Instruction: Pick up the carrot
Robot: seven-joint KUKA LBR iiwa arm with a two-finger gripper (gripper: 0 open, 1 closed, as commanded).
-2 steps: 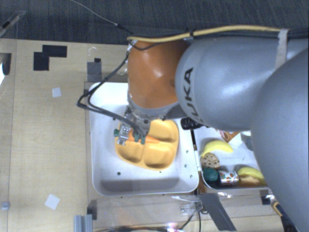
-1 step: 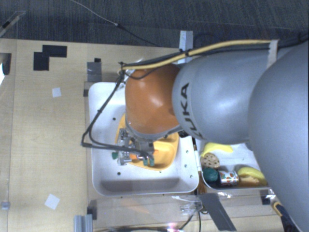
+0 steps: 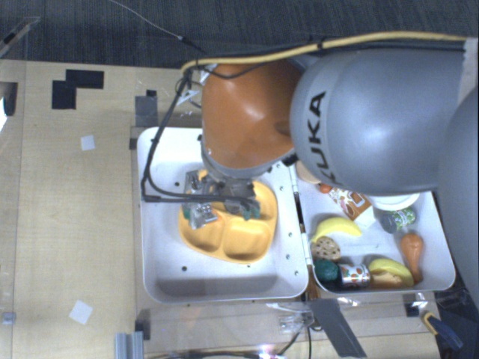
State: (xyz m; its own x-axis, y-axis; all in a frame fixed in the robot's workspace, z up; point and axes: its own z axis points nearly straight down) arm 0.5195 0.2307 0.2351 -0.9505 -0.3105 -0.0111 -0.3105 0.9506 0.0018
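Note:
The carrot point(image 3: 412, 253), orange and stubby, lies at the right side of the right bin point(image 3: 446, 274), next to a yellow banana. My gripper point(image 3: 218, 205) hangs over the left bin point(image 3: 161, 275), well to the left of the carrot, right above a large yellow bell-pepper-like object point(image 3: 236, 238). The grey arm and its orange band hide the gripper's upper part and much of both bins.
The right bin also holds a banana point(image 3: 335, 227), a second yellow fruit point(image 3: 389, 269), a dark can point(image 3: 350, 275), a cookie point(image 3: 326, 248), a small carton point(image 3: 350, 200) and a white cup point(image 3: 395, 217). A black cable point(image 3: 153, 170) loops over the left bin's left wall.

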